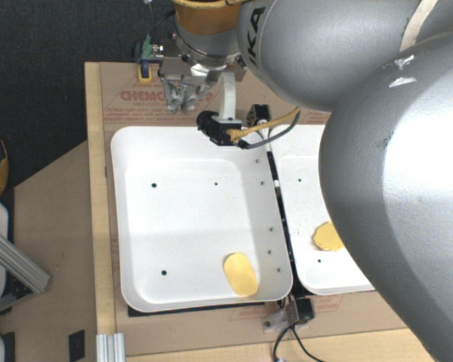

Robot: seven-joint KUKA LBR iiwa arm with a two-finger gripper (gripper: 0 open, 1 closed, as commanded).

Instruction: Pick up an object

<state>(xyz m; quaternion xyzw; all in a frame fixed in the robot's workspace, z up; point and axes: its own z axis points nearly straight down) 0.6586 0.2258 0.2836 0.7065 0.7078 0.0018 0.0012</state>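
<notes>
A yellow oval object [240, 273] lies in the left bin [183, 216], close to its front right corner. A second yellow object [328, 237] rests in the right bin [308, 173], and the arm covers its right side. My gripper [183, 98] hangs high beyond the back rim of the left bin, over the brown board, far from both yellow objects.
The big grey arm fills the upper right and hides most of the right bin. A dark divider [279, 202] runs between the two bins. The brown bench board [102, 202] frames the bins, with metal rails at the far left.
</notes>
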